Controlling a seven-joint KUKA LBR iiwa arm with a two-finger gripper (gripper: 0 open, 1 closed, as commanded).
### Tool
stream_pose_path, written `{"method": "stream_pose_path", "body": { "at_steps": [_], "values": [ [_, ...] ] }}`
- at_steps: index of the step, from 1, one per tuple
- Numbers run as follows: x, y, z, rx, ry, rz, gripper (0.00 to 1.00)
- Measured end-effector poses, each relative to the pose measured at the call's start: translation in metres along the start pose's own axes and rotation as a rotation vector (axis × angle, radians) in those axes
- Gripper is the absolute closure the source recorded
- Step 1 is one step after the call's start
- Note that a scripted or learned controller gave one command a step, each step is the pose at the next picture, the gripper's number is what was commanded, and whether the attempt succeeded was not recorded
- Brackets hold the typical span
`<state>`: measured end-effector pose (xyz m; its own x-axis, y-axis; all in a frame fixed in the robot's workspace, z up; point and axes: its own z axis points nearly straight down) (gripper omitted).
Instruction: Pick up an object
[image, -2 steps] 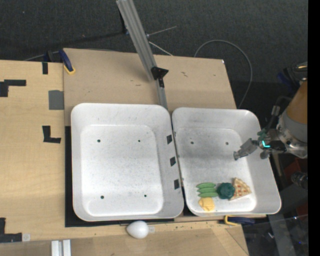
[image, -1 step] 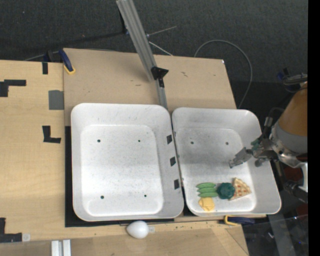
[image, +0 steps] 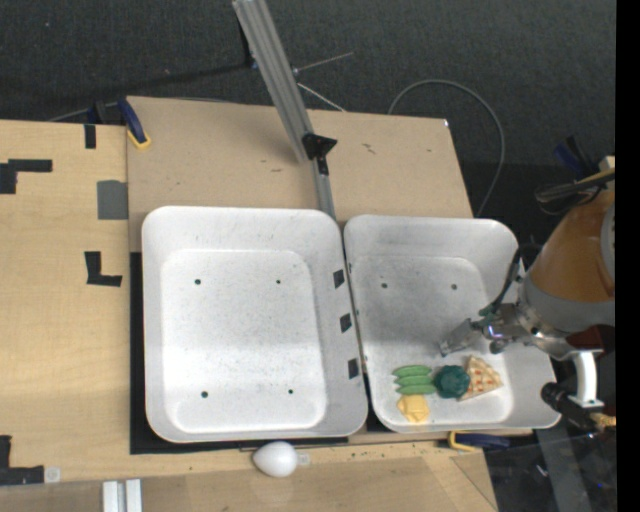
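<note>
Arm (image: 575, 270) reaches in over right bin (image: 400, 240); gripper (image: 468, 340) hovers just above toy cluster (green pods (image: 411, 377), teal piece (image: 452, 381), yellow piece (image: 413, 406), waffle wedge (image: 483, 378)) at bin's near corner, likely lining up grab. Finger spread unclear. Left bin (image: 240, 230) alongside; white egg (image: 275, 459) on counter.

Objects sit clustered in the near right corner of the right bin (image: 430, 250), all lying flat on the bin floor. Green pea pod (image: 411, 377): two stacked lobes, long axis left-right, leftmost of the group. Yellow piece (image: 413, 406): small, just nearer than the pod, touching it. Dark teal round object (image: 452, 381): just right of the pod. Pizza slice (image: 483, 379): tan with red spots, touching the teal object's right side.
</note>
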<state>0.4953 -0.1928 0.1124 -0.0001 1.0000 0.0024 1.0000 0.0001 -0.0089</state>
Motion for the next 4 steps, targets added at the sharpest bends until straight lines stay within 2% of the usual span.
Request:
{"method": "stream_pose_path", "body": {
  "at_steps": [1, 2, 4],
  "values": [
    [0.0, 0.0, 0.024, -0.008, -0.004, -0.001, 0.0],
    [0.001, 0.0, 0.013, -0.008, -0.003, -0.001, 1.0],
    [-0.011, 0.002, -0.103, -0.014, -0.005, -0.002, 1.0]
  ]
}}
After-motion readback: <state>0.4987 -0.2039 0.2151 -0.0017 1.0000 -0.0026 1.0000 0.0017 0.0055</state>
